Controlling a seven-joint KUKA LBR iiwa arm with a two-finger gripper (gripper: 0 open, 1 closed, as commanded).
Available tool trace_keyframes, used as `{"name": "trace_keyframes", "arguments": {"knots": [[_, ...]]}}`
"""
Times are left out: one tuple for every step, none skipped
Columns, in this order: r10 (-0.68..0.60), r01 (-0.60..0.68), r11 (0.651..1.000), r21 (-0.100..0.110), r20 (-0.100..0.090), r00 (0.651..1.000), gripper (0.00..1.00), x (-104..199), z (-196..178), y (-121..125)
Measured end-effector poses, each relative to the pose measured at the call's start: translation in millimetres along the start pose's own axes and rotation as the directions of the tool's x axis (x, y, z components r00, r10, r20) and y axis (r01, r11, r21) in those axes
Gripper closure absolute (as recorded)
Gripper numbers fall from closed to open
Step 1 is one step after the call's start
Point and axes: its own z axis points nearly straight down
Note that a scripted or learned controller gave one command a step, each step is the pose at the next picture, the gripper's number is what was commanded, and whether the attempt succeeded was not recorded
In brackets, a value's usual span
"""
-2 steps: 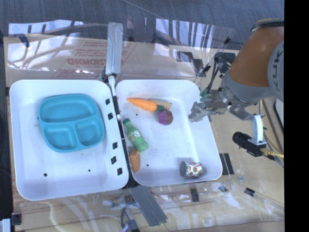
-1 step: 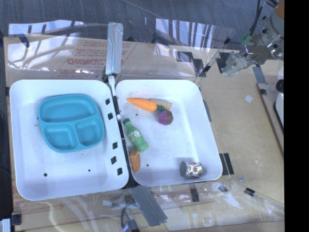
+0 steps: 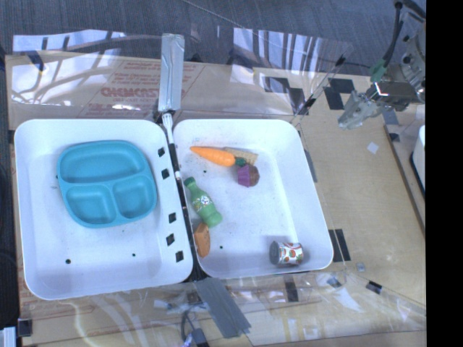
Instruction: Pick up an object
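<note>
The right bin (image 3: 307, 194) holds several items. An orange carrot (image 3: 213, 155) lies near its back, with a small purple vegetable (image 3: 248, 175) just to its right. A green bottle (image 3: 202, 202) lies along the left wall, and an orange piece (image 3: 202, 239) sits below it. A small can (image 3: 287, 253) lies on its side in the front right corner. My gripper (image 3: 352, 116) hangs outside the bins, above the bench to the right of the right bin's back corner, with nothing visibly in it.
The left bin (image 3: 43, 266) holds a blue divided plate (image 3: 107, 181). A grey taped strip (image 3: 171, 74) runs up from the seam between the bins. Clear plastic sheeting lies along the back and front of the bench.
</note>
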Motion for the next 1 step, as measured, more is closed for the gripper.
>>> {"name": "trace_keyframes", "arguments": {"knots": [[-0.004, 0.004, 1.0, 0.002, -0.001, 1.0, 1.0, 83.0, 1.7, -33.2]]}}
